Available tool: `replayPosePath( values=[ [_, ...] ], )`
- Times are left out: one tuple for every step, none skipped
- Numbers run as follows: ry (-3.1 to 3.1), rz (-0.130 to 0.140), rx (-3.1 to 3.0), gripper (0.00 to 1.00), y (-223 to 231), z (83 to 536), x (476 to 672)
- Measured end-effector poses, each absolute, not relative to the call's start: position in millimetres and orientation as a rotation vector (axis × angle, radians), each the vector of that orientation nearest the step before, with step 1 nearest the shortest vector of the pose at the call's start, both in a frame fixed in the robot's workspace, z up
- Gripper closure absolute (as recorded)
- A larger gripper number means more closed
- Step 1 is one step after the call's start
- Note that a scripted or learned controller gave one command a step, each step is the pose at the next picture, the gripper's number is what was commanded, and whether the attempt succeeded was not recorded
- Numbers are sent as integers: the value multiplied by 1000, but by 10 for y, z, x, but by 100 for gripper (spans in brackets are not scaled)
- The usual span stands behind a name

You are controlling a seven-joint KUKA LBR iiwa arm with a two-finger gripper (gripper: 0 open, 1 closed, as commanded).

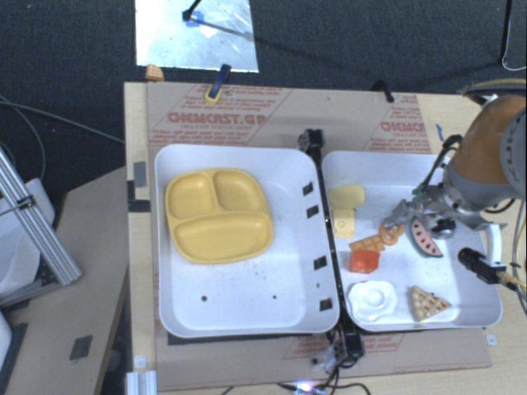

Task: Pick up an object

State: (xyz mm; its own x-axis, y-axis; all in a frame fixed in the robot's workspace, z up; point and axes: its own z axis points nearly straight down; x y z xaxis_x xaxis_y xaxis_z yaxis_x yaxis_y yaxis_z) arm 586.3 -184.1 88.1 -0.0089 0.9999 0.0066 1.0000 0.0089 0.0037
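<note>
My gripper [403, 217] is low in the right bin [469, 179], reaching in from the right. Its tip sits just above a small orange ring-shaped piece [391, 234]. A watermelon slice [426, 239] lies right beside it to the right. Further left in the same bin are a yellow piece [347, 194], a pale cheese slice [344, 222], an orange cracker [367, 243] and a red block [365, 261]. Along the front lie a fried egg [372, 298] and a triangular waffle-like slice [428, 304]. Nothing is visibly held.
The left bin [247, 303] holds a yellow divided plate [219, 215] at its back left. A black-clipped divider [324, 220] separates the bins. The grey arm with its orange band [494, 138] hangs over the right bin's back right corner.
</note>
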Motion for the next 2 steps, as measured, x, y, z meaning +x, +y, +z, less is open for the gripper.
replayPosePath(
  values=[
    [-2235, -8, -2222, 0, -1440, 886, 5878],
    [-2233, -18, -2223, 100, -1434, 1008, 5896]
  ],
)
